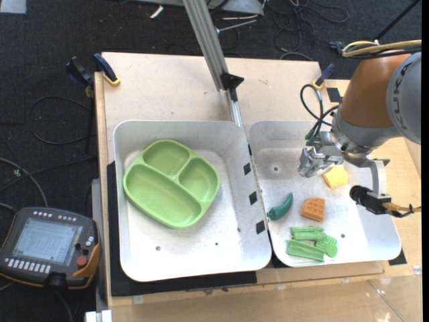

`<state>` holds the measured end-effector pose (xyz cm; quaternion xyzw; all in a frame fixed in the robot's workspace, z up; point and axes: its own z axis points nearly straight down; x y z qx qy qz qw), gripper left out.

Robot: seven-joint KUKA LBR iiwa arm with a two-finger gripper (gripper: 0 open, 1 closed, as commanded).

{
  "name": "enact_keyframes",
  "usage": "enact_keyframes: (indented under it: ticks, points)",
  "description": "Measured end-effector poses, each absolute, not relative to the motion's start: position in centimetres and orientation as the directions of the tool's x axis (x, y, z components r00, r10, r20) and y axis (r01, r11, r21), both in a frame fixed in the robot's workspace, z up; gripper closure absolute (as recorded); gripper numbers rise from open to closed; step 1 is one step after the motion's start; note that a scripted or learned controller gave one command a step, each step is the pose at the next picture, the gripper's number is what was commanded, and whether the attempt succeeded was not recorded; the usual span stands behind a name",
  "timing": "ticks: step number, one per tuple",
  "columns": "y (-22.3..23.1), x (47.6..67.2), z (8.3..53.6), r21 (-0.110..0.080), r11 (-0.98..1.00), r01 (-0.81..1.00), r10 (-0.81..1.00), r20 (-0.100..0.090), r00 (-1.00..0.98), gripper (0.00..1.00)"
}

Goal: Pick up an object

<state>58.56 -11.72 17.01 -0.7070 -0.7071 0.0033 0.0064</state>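
A gray control box with a screen [47,243] lies on the dark floor at the far left. Next to it stands the tan tabletop [167,89]. A blue and yellow clamp [107,69] grips its back left corner.

Two white bins sit side by side on the tabletop. The left bin [134,253] holds a light green plate [171,182] with three sections. The plate lies flat in the middle of that bin. A long silver pole [208,35] leans across from the top and ends near the spot where the two bins meet.

The right bin [268,139] holds the small toys. A dark green pepper-shaped toy [281,206] lies near the bin's left wall. To its right is an orange waffle-like piece [313,209]. In front of those two lie some light green bean-like pieces [312,241], bunched together. A yellow block [336,178] sits a bit behind the orange piece.

The hand [312,162] is low in the right bin, just left of the yellow block and very close to it. I cannot tell if its fingers are open or closed, or if it has hold of anything. The gray and orange arm [379,102] reaches in from the right, above the block. A black part with a cable [370,198] hangs beside the block on the right.
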Motion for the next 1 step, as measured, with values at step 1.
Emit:
enact_keyframes:
  ticks: [1]
  points:
    - [-2.92, 64.59, 20.59, 0.007, 0.011, 1.0, 1.0, 0.002, -0.011, 1.0]
